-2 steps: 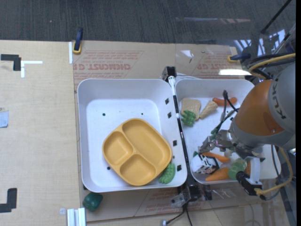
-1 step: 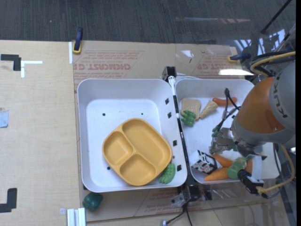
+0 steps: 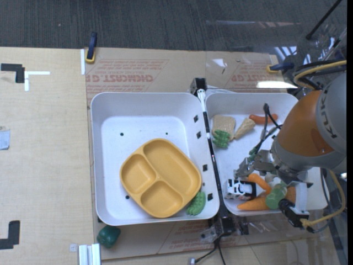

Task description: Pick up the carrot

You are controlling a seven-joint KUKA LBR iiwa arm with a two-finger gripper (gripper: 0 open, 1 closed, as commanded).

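Bench scene, read left to right: green vegetable [image 3: 108, 236] on the cardboard just outside the left bin's near-left corner; left bin [image 3: 105, 126] carrying a yellow divided plate [image 3: 160, 176], with a green pea pod [image 3: 197, 202] touching the plate's near-right edge; right bin [image 3: 226, 101] holding a bread slice [image 3: 224, 123] and a green item [image 3: 221, 138] near its far-left corner, and a small orange piece [image 3: 257, 118] at its far wall; carrot [image 3: 255, 204] lying along the near wall, a second orange piece [image 3: 259, 181] just above it; gripper [image 3: 246, 170] low over this cluster, whether spread or closed cannot be told. Risk: the crowded orange pieces may lead the grasp to the wrong item, or push the carrot against the wall. The arm [image 3: 309, 131] hides the bin's right side.
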